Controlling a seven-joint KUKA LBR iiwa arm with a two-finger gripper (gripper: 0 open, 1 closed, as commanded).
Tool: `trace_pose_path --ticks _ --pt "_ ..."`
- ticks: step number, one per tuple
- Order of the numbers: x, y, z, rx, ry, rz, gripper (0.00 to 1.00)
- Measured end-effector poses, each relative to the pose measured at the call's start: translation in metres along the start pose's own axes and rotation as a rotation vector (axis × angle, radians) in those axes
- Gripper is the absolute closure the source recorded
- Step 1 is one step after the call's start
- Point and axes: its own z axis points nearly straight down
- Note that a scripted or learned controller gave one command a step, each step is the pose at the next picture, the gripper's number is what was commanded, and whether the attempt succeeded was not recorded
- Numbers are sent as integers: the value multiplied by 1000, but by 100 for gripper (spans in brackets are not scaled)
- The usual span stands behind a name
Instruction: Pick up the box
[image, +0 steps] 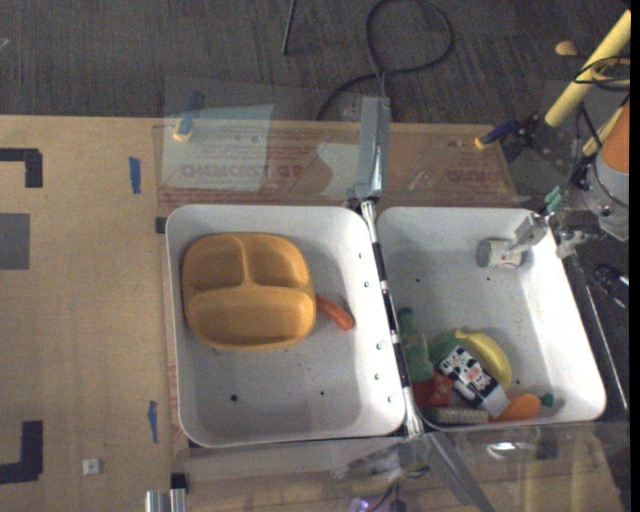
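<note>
The box (470, 377) lies well apart from the gripper (497, 252).

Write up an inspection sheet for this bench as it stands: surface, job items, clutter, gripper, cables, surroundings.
Surface: two white bins, left bin and right bin, side by side on a brown bench.
Job's things: patterned box in the right bin's near corner, among the toys.
Clutter: yellow tray upside down with an orange carrot beside it, left bin; banana by the box.
Gripper: gripper over the right bin's far side, away from the box.
Cables: black cable on the floor.
Surroundings: grey carpet.
</note>
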Motion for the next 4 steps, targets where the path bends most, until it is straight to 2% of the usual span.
trace_pose_path --ticks 1,2,3,4 --pt "57 36 66 -35 -13 -85 0" --pt "127 -1 97 -7 0 -307 0" --pt "141 -28 0 -3 -1 -343 0" --pt "95 -32 97 -9 -2 -484 0"
